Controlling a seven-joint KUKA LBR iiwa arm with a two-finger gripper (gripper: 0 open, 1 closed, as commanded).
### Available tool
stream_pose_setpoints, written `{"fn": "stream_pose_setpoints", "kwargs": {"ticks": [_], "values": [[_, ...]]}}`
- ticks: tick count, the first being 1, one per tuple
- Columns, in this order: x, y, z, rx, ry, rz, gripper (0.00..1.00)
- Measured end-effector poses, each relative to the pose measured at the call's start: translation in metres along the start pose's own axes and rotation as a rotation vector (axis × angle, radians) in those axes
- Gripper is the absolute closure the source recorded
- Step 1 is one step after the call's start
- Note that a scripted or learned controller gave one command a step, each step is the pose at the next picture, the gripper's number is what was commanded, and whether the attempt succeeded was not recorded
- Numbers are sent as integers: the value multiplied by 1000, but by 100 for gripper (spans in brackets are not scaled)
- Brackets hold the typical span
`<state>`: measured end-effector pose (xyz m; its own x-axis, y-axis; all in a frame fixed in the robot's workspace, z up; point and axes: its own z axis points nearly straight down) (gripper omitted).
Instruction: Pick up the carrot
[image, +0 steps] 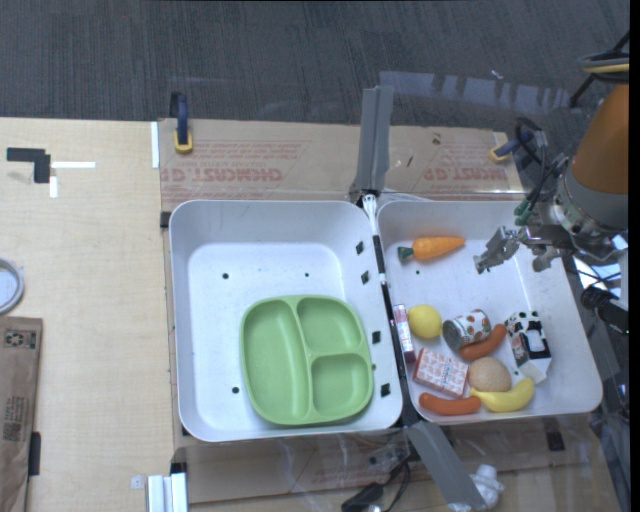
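Observation:
The carrot (436, 246), orange with a green stem end, lies at the back of the right bin (570, 345), pointing right. My gripper (518, 252) hangs above the back right part of that bin, a short way right of the carrot's tip. Its two grey fingers (492, 252) are spread apart and hold nothing.
In the right bin's front lie a lemon (425, 320), a small can (466, 328), two sausages, a red-white box (441, 371), an egg-like ball (489, 375), a banana (506, 398) and a black-white carton (527, 338). The left bin (200, 300) holds a green divided plate (305, 358).

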<state>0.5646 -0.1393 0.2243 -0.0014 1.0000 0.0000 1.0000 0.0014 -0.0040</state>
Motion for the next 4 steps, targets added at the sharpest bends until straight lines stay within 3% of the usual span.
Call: {"fn": "stream_pose_setpoints", "kwargs": {"ticks": [1,2,3,4], "values": [[31,31,84,-1,0,-110,0],[12,95,104,-3,-1,-188,0],[36,97,126,-11,-8,-335,0],[32,98,113,-15,-14,-333,100]]}}
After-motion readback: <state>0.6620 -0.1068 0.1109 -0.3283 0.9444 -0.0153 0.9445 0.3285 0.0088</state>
